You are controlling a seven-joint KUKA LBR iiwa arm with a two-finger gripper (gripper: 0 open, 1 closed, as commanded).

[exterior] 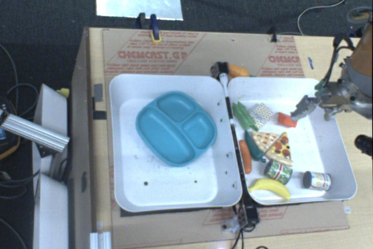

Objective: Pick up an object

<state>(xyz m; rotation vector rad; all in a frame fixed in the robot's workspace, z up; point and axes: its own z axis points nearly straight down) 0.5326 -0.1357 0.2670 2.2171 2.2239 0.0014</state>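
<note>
Two white bins on a board printed "CHEMCAST" in red, arm at the right bin.

The left bin [125, 183] holds one blue divided plate [176, 127]. The right bin [335, 143] holds a green pod [245, 115], a toy pizza slice [273, 143], a carrot [245, 156], a green-labelled can [278, 172] whose writing is too small to read, a banana [270, 187] and a small dark jar [316, 180]. The gripper [302, 109] sits low over the right bin's upper area, fingers slightly apart, tips just beside a small orange-red block [285, 119], nothing between them. An orange object [237, 72] lies on the board beyond the bins.
</note>
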